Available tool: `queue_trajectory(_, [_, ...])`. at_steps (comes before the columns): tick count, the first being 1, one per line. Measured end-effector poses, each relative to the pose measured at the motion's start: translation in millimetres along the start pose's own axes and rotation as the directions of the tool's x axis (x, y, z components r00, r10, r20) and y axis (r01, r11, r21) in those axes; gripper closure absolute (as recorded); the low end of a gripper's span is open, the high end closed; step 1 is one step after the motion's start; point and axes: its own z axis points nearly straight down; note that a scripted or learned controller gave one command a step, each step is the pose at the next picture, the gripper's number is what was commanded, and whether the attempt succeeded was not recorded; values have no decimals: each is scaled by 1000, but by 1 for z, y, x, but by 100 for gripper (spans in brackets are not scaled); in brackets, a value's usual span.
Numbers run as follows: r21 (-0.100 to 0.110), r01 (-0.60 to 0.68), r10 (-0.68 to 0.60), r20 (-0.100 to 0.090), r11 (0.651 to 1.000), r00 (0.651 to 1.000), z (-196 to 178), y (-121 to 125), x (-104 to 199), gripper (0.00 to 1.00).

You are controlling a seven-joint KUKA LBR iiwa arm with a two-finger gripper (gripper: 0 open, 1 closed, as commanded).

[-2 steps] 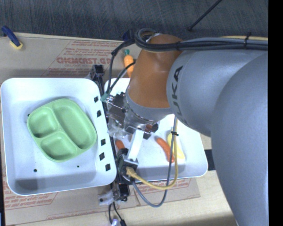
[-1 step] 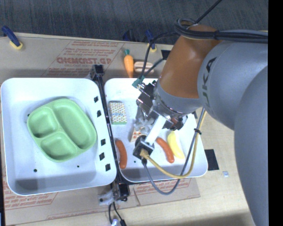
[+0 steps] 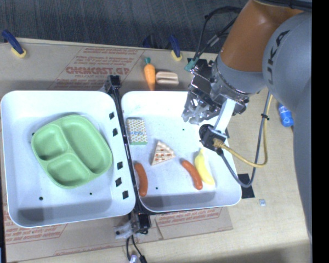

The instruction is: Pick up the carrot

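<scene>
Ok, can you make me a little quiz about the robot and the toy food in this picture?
1. True or false: the carrot lies inside the right bin.
2. What sits in the left bin? A) green tray B) banana C) carrot
3. Fill in: the gripper hovers over the ____ bin.

Key: 1 false, it lies outside on the cardboard; 2 A; 3 right.
</scene>
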Motion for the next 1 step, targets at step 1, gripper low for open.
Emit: queue_trajectory(1, [3,33,-33,1,999,999,48,66,-118,100])
